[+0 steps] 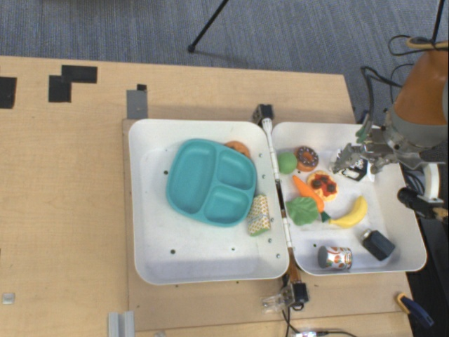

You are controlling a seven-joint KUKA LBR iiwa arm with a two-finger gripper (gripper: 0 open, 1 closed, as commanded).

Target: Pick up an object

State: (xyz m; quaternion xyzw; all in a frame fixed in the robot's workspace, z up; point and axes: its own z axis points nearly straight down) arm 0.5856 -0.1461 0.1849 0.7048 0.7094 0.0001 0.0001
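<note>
The left shallow white bin (151, 188) held a teal divided plastic tray (210, 181), the right white bin (400, 248) a yellow toy banana (351, 213) and a small metal can (335, 258), while the gripper (354, 161) hovered there, its grip impossible to judge.

Orange object (238, 147) mostly hidden behind teal tray (210, 181); arm (421, 97) cropped right.

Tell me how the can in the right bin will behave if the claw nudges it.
The can lies on its side, so it would probably roll. Its shiny metal looks slippery. It sits by the right bin's front wall, which may stop it.
</note>
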